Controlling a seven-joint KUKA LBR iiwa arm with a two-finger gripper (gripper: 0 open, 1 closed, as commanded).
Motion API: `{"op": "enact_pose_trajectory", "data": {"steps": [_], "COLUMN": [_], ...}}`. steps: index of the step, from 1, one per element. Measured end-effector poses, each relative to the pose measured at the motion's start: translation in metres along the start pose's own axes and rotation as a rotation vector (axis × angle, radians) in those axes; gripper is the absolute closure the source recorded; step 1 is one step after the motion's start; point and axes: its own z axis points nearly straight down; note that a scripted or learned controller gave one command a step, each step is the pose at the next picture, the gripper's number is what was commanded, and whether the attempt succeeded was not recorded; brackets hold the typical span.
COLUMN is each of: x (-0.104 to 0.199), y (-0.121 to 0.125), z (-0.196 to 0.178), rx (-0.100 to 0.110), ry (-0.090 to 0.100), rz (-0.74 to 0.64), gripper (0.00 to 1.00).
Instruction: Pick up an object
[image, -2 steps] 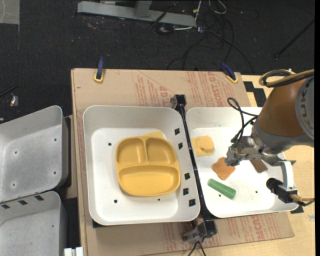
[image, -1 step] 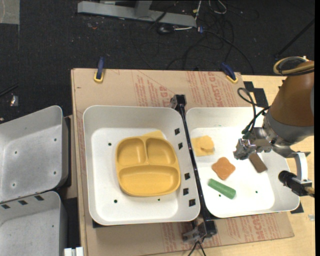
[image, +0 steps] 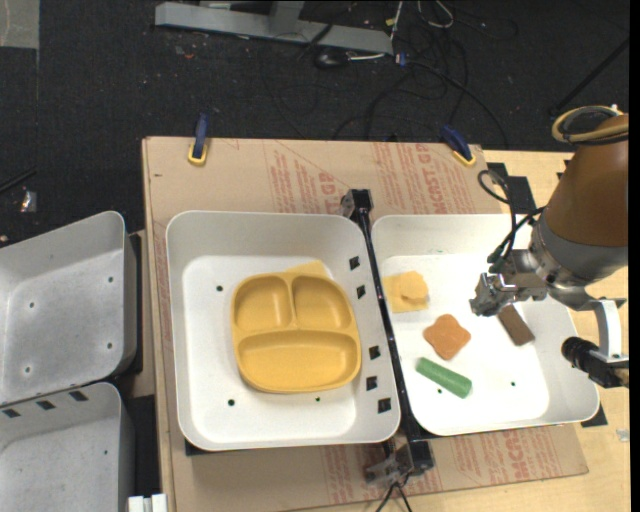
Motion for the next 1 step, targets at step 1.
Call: {"op": "enact_pose_trajectory", "data": {"steps": [1], "x": [0.0486], "y": [0.0255], "z": [-0.0094], "rx": [0.000], "ry": [0.001], "rz": [-0.003], "gripper": [1.00]}}
